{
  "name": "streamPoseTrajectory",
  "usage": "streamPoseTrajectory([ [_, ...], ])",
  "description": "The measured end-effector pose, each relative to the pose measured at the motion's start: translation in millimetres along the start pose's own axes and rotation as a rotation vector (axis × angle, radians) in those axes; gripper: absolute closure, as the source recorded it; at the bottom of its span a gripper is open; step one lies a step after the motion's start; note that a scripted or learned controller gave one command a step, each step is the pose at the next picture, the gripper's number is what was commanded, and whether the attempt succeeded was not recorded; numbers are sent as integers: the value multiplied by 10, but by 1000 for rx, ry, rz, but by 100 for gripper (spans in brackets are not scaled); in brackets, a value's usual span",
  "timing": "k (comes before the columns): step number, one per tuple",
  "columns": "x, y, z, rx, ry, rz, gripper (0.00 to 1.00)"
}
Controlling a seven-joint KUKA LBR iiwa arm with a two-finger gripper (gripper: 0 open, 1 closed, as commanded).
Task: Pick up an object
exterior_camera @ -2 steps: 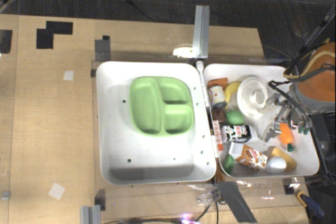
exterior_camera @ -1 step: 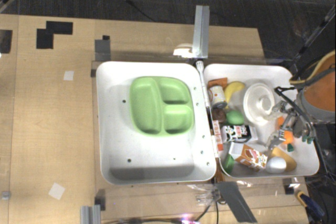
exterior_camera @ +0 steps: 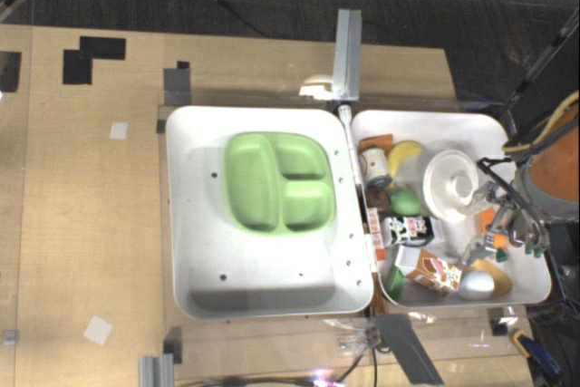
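Wooden bench [exterior_camera: 82,231] carries two white bins. You have a green divided tray [exterior_camera: 276,181] in the left bin [exterior_camera: 195,285]. Your gripper [exterior_camera: 494,240] hangs low over the cluttered right bin [exterior_camera: 535,285], near a white bowl [exterior_camera: 450,181]; its grip state cannot be determined.

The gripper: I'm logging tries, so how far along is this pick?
Done: the gripper is down in the right bin, among the clutter beside the clear cup. In hand: nothing visibly between its fingers. Left: grasping an object and lifting it. The green tray sits in the left bin.
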State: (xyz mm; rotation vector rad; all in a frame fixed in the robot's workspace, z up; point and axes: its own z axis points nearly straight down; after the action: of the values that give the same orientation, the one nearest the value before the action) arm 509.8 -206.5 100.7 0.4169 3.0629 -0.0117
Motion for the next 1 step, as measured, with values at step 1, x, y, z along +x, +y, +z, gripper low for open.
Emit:
streamPoseTrajectory([
  [1, -91, -3, -2, 3, 11, -34, 0],
])
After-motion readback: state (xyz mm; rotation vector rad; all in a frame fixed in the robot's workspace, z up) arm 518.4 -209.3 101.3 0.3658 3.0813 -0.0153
